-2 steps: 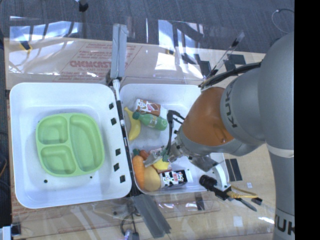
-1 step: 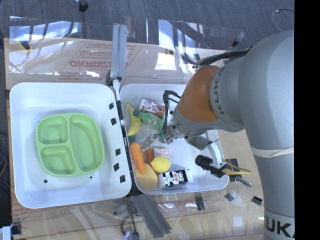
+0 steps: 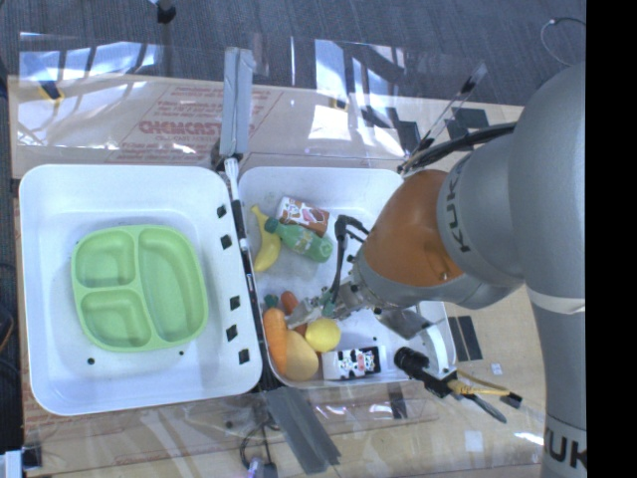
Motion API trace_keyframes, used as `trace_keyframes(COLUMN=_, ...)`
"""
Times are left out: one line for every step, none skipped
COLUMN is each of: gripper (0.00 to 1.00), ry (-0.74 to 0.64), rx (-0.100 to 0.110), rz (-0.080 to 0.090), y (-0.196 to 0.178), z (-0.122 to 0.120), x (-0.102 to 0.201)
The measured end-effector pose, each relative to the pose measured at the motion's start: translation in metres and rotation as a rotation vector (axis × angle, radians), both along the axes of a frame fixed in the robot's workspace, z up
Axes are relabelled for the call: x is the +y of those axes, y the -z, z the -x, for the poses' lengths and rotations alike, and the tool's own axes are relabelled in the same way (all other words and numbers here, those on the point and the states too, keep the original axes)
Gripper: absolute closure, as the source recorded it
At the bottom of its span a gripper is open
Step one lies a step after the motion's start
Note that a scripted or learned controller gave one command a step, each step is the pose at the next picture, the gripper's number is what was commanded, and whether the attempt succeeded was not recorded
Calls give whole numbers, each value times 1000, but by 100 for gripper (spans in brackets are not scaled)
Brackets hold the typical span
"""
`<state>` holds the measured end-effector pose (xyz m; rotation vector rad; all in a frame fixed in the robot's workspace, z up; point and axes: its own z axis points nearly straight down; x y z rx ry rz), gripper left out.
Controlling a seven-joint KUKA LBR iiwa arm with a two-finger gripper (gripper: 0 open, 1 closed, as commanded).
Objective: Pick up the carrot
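The right bin (image 3: pixel 299 182) holds the carrot (image 3: pixel 275 335), a lemon (image 3: pixel 322 336) and banana (image 3: pixel 267 247); gripper (image 3: pixel 317 312) grip unclear, perhaps empty.

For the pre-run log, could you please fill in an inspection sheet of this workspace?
Surface: bench bearing two white bins side by side.
Job's things: carrot, orange, near the right bin's front left corner, beside a lemon.
Clutter: banana, green bottle, small carton, black-and-white packet; green divided plate in left bin.
Hand: hand low over the lemon, right of the carrot.
Cables: thin dark lines by the arm.
Surroundings: grey floor.
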<state>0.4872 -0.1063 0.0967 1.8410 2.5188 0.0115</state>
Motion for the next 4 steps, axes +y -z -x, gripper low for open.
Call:
trace_keyframes(gripper=0, ry=-171, rx=21, rz=0, y=3, z=-29, x=-3)
trace_keyframes(gripper=100, ry=-175, rx=22, rz=-2, y=-6, z=-29, x=-1)
trace_keyframes(gripper=100, ry=94, rx=24, rz=-8, y=-95, z=-63, x=62)
trace_keyframes(gripper=0, ry=94, rx=24, rz=-8, y=-95, z=-63, x=62)
